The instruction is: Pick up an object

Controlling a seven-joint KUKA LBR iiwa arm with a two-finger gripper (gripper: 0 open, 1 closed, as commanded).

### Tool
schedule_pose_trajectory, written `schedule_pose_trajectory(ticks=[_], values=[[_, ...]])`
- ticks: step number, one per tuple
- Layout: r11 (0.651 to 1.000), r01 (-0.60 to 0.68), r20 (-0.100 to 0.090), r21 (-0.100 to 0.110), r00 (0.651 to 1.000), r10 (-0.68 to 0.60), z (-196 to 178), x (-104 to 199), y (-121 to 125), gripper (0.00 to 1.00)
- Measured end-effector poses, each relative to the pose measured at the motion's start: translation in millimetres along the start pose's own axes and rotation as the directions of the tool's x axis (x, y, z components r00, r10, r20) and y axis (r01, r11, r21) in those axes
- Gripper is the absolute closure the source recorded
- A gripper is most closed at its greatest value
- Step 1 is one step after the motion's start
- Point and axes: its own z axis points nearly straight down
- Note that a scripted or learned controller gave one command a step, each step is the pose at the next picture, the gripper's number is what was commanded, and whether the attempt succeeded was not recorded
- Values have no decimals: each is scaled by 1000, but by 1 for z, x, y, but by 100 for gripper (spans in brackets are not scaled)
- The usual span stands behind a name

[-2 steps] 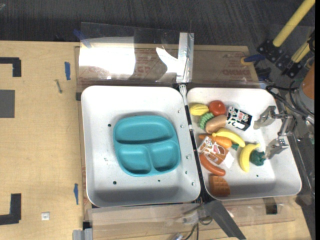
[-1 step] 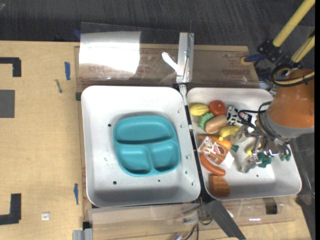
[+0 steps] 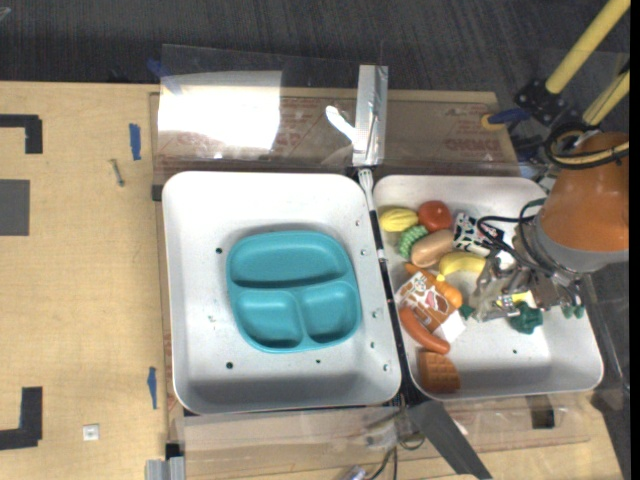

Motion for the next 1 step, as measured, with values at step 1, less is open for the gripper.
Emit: schedule_pose_trajectory(ticks=[1], values=[[1000,-22,3,-1,1000,22,-147,-35,34,100]])
